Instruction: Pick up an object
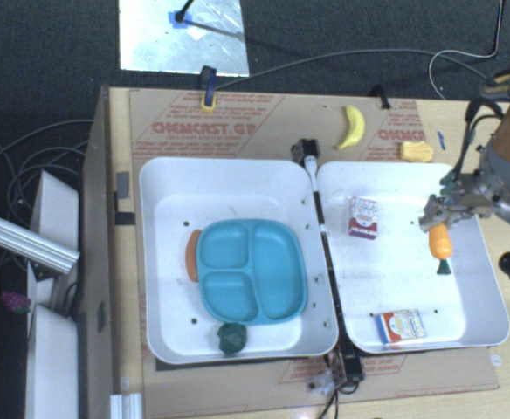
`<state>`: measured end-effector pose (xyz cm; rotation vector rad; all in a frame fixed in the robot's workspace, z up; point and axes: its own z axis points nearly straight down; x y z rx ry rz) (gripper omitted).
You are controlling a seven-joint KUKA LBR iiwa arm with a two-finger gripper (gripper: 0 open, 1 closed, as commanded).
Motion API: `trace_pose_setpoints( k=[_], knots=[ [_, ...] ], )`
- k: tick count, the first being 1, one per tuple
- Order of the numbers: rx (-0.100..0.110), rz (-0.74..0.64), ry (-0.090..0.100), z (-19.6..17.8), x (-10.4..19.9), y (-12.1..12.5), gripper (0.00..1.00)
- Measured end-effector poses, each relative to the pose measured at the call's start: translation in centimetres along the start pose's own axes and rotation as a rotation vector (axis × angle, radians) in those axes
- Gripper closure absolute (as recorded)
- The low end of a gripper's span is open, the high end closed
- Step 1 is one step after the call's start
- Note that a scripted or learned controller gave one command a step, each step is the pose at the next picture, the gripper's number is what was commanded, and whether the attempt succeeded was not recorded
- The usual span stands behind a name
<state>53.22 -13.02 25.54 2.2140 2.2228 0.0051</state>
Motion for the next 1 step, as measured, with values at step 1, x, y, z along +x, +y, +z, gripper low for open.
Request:
trace_pose_setpoints(
  k=[1],
  knots=[
    [0.003, -0.001, 0.002, 2.0, 7.19, 0.51, 1.0]
  ],
)
